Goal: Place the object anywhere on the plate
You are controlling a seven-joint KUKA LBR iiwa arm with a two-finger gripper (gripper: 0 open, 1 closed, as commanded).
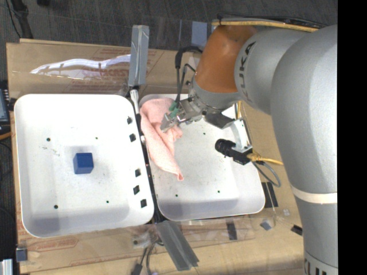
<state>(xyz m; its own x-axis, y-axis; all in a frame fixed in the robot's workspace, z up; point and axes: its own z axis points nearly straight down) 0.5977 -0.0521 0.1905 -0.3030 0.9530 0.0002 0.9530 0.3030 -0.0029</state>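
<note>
One pink cloth [159, 136] lay crumpled along the left wall of the right bin [229, 202], running from its far left corner toward the near side; my gripper [172, 121] sat over the cloth's far part, touching it, though I could not tell whether the cloth was caught there; one blue cube [84, 162] rested in the left bin [34, 211], well apart from me; two white bins stood side by side; my one arm [287, 79] reached in from the right.
</note>
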